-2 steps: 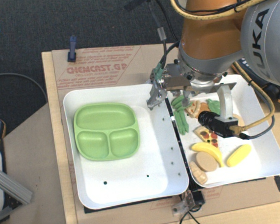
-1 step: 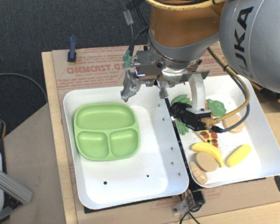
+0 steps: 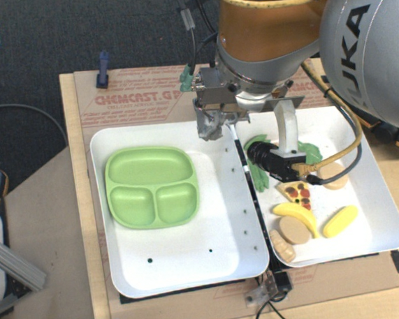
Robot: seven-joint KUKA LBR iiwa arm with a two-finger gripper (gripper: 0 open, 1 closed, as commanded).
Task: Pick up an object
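My gripper (image 3: 212, 127) hangs under the orange-banded wrist, above the far right corner of the left bin (image 3: 182, 269), close to the divider between the bins. Nothing shows in its grasp. The right bin (image 3: 379, 201) holds a green leafy piece (image 3: 258, 173), a pizza slice (image 3: 295, 194), a banana (image 3: 296, 215), a yellow lemon-shaped piece (image 3: 340, 220), a tan round piece (image 3: 295, 234) and a pale peach piece (image 3: 334, 176). All of these lie to the right of the gripper and nearer the camera.
A green divided plate (image 3: 151, 186) lies in the left bin's far left half. The arm's large grey body (image 3: 370, 40) covers the right bin's far corner. A blue clip (image 3: 102, 70) sits on the cardboard (image 3: 137, 91) behind the bins.
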